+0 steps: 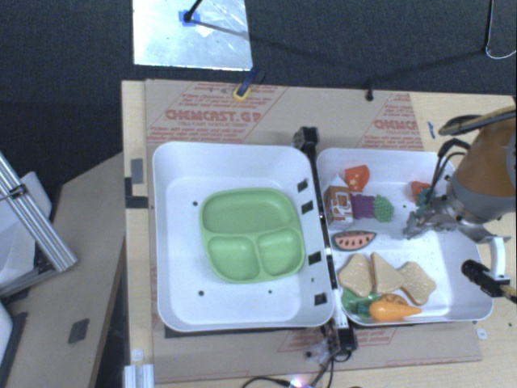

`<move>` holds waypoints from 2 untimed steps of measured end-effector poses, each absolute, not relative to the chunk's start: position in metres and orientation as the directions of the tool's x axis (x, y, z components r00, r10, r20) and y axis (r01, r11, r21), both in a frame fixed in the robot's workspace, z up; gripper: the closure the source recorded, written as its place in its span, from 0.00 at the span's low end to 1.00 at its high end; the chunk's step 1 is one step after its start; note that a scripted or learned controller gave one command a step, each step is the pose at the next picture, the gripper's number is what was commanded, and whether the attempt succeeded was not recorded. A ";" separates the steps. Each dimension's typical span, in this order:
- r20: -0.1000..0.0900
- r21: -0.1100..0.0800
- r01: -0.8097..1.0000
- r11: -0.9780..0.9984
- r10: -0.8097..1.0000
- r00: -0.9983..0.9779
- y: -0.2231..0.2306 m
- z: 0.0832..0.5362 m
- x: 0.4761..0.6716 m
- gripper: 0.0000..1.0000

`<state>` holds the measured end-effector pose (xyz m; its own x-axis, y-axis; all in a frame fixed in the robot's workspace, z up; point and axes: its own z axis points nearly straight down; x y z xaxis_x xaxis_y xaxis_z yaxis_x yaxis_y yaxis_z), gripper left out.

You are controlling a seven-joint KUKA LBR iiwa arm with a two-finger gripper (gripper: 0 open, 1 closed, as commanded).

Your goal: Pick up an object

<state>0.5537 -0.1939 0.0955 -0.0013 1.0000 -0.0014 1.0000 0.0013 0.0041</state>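
The right bin point(452, 162) holds several toy foods: a red piece point(356, 176), a brown and white box point(338, 204), purple grapes point(362, 206), a green piece point(383, 209), a watermelon slice point(354, 239), three bread slices point(388, 276), an orange carrot point(394, 309) and a small red piece point(419, 190). My gripper point(419, 221) hangs low over the bin's right half, on bare floor just right of the green piece and below the small red piece. Nothing shows between its fingertips.
The left bin point(174, 297) carries a green divided plate point(249, 234) in its middle. A black hinge strip point(317, 225) runs between the two bins. Bare bin floor lies right of the bread slices.
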 end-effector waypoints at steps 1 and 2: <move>-0.002 0.005 1.000 0.000 1.000 0.000 -0.202 0.141 0.556 1.00; -0.003 0.008 1.000 0.005 1.000 -0.005 -0.202 0.206 0.561 1.00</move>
<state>0.5615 -0.2018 0.2059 -0.0048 1.0000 -0.0030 1.0000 0.0048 0.0085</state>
